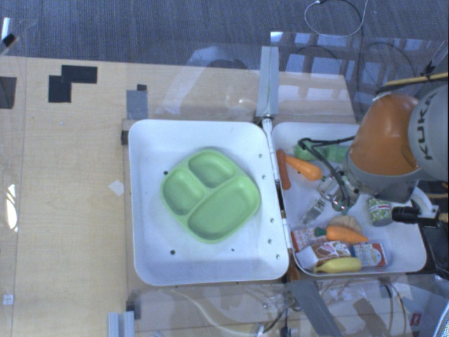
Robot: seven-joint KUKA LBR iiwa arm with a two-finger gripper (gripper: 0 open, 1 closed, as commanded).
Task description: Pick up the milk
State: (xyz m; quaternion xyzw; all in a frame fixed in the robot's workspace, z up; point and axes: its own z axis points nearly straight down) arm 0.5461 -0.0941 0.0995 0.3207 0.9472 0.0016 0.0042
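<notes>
You see the gripper point(330, 201) low in the right bin point(419, 262), its grey arm point(384, 149) with the orange band coming in from the right and hiding much of that bin's upper half. The metal fingers point(324, 203) point down and to the left toward the bin floor, but you cannot tell from this angle whether they are apart or together, and nothing is visibly between them. The milk carton point(340, 253), white with red print, lies flat on its side just below the claw, along the bin's near edge. An orange carrot point(345, 234) lies between the claw and the carton, touching the carton's upper side, and a yellow banana point(338, 265) lies against its lower side. Just above and left of the claw sits a second carrot point(303, 167), with a red sausage-shaped toy point(283, 169) farther left by the bin wall. To the right of the claw stands a small green-and-white cup point(379, 211). Well to the left, the other bin point(147, 251) holds a green divided plate point(210, 195).
</notes>
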